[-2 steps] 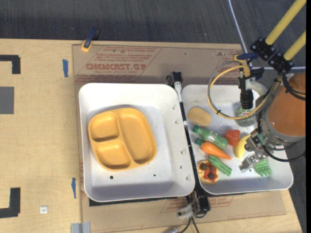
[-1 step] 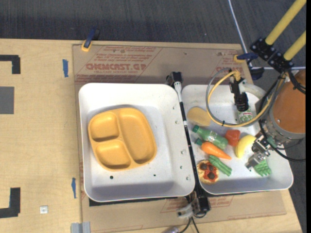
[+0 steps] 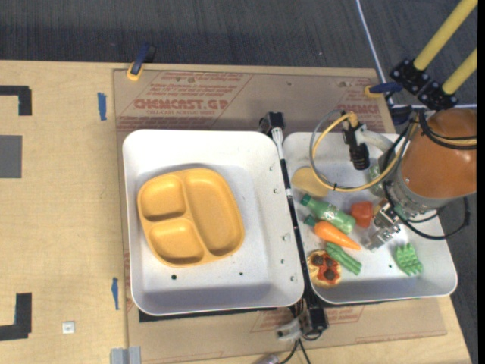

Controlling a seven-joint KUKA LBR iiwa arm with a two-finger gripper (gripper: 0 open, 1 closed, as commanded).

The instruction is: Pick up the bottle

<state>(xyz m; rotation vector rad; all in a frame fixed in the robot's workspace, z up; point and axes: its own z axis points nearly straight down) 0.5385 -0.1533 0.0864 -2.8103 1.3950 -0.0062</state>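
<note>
Tool low in the right bin, bottle lying just to its left

The bottle (image 3: pixel 327 211) is green with a whitish cap end and lies on its side in the right bin (image 3: pixel 436 279), near the bin's middle and slanted from upper left to lower right. A carrot (image 3: pixel 336 236) lies just below it, nearly touching, and a red piece (image 3: pixel 362 212) sits right at its lower-right end. The tool (image 3: pixel 381 226) is low over the bin, just right of that red piece, under the arm's orange band (image 3: pixel 443 158). Whether its tips are spread or pressed together cannot be told from this angle, and nothing is seen between them.

To take the bottle cleanly, the tool likely needs to shift left until it is centred over the green body, turn so the tips close across the narrow width and not along its length, and come down clear of the carrot and the red piece. The yellow tray (image 3: pixel 191 216) in the left bin (image 3: pixel 151 146) is well apart and no concern.
</note>
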